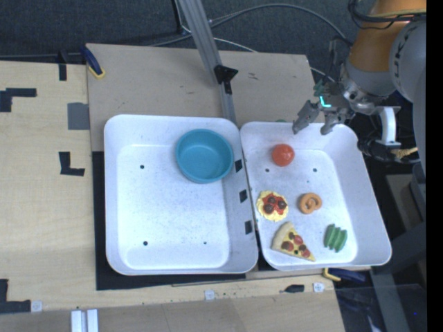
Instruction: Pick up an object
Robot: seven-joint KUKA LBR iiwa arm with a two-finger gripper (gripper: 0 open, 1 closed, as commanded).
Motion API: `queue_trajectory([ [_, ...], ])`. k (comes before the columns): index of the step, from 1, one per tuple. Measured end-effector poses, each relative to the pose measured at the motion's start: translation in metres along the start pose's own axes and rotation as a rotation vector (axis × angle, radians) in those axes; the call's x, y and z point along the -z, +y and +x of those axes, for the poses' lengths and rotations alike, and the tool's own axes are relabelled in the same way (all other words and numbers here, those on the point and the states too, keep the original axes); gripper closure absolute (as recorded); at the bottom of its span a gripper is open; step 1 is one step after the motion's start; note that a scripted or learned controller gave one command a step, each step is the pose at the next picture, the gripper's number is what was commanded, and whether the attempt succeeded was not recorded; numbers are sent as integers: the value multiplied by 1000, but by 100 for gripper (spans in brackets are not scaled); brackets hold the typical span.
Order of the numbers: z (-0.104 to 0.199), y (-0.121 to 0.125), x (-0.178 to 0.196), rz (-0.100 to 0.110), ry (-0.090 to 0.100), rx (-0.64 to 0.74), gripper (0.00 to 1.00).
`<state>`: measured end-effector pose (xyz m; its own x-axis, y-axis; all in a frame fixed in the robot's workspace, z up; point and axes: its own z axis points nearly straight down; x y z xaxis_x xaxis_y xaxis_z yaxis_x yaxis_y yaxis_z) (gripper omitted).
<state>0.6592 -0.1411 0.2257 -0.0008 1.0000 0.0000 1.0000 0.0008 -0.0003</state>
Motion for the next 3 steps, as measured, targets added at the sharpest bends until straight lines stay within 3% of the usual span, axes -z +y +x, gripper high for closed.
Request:
queue_trajectory([
  [1, 0, 0, 0, 0, 0, 0, 0],
  [3, 2, 1, -127, 6, 1, 0, 0],
])
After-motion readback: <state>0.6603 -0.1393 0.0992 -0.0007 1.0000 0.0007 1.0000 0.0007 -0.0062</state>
